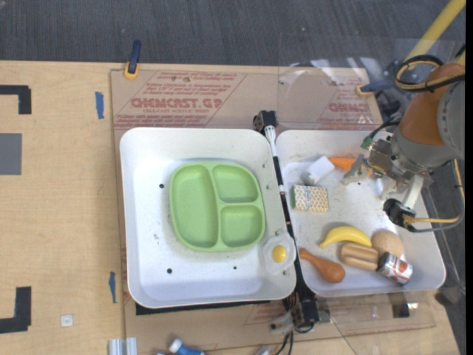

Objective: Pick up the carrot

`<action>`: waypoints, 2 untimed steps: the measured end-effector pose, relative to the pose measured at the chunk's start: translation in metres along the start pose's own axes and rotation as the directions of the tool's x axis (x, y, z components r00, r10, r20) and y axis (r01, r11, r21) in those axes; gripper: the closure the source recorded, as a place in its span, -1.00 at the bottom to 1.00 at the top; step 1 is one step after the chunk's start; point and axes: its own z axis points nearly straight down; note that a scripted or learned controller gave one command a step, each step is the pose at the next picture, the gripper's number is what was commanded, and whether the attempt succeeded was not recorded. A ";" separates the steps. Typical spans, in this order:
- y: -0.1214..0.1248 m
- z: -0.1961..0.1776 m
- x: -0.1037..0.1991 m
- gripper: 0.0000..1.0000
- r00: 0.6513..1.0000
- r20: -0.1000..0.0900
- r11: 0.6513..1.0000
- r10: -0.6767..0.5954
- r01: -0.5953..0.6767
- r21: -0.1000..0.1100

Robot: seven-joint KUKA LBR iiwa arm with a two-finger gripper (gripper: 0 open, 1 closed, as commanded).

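Gripper (363, 166) hovering at the carrot (341, 163) in the right bin (429, 272).

The carrot is lying near the bin's far wall, beside a white block (320, 169); the fingers are sitting just right of its tip, though whether apart or closed I cannot tell at this blur.

We see the gripper (360, 170) just beside the carrot (341, 163) in the right bin (432, 261). Green plate (216, 206) sits in left bin (144, 220).

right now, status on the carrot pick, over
Gripper low over the right bin, at the carrot. Carrot lying on the bin floor, not visibly between the fingers. White block touching its left end.
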 end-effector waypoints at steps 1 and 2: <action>0.027 0.001 0.009 -1.00 0.959 0.019 0.957 0.282 -0.282 0.060; 0.031 -0.012 0.010 1.00 0.959 0.015 0.959 0.281 -0.282 0.035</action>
